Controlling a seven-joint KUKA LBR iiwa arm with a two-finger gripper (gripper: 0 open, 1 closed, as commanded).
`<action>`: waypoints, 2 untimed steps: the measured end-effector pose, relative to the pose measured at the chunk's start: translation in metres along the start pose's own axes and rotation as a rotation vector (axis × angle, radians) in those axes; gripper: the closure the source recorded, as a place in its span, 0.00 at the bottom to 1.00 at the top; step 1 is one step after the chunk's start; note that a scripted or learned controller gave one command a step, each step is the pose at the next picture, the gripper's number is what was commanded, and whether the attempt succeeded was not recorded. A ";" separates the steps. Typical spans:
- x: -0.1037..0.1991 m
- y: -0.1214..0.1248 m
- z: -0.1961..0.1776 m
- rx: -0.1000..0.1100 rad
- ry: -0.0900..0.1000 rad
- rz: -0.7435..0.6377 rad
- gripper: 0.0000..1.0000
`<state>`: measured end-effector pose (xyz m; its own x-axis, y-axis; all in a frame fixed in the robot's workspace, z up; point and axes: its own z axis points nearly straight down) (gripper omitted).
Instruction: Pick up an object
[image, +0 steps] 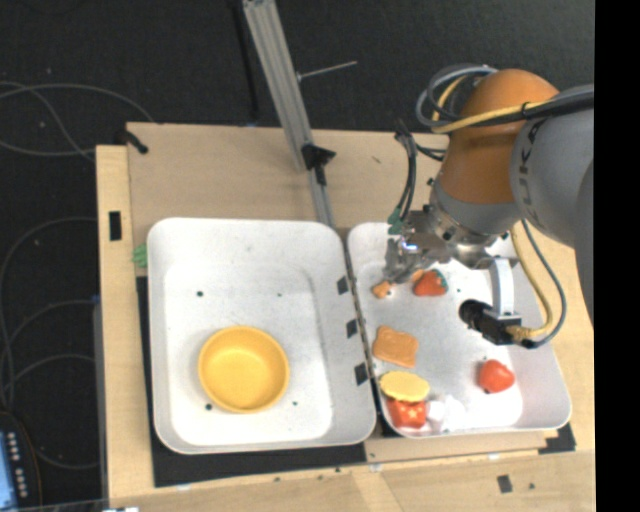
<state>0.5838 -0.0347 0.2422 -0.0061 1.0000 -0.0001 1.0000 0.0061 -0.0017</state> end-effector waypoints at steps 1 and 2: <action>0.042 0.009 -0.002 -0.003 0.001 -0.001 1.00; 0.094 0.007 -0.004 -0.002 0.001 -0.002 1.00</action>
